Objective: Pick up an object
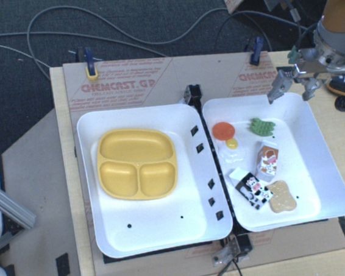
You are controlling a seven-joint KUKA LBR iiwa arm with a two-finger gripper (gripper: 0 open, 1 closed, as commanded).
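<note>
At the near end of the shallow white plastic right-hand bin (323, 167), close to its front rim, lies a flat tan biscuit-shaped piece (281, 197) with a lumpy outline. Just beside it, toward the divider between the bins, sits a small black-and-white patterned block (253, 190), boxy and tilted. Slightly farther in stands a small white carton with red and brown print (267, 160), touching neither. Farther still, near the divider, a round flat orange-red disc (223, 130) lies with a small yellow bead-like piece (232, 143) just in front of it; a frilly green leaf-shaped toy (261, 126) lies beside the disc, toward the bin's far side.

Across the divider from that bin, the smooth white left-hand bin (96, 173) holds a glossy yellow three-compartment plastic plate (137, 162) with rounded corners.

Above the right-hand bin's far corner hangs the grey metal two-finger gripper (293, 89), its fingers spread wide apart with nothing between them, well apart from every object.
</note>
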